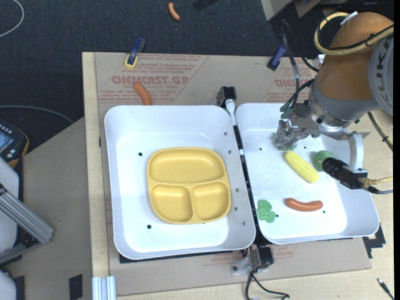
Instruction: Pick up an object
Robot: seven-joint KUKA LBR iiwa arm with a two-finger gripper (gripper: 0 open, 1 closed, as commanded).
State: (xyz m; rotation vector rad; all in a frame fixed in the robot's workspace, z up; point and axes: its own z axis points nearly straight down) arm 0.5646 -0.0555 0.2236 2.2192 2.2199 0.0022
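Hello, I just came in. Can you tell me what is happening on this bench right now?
A robot arm reaches in from the right, with its gripper low over the back of the right bin. That bin holds a toy corn cob, a toy sausage and a small green piece. Nothing can be seen between the gripper's fingers, so no object is picked up yet. The left bin holds a yellow divided plate.

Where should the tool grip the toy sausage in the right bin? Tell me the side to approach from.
Grip the sausage at its middle, from above, fingers across its narrow width. It lies flat and nearly level in the view, apart from the corn and the green piece.
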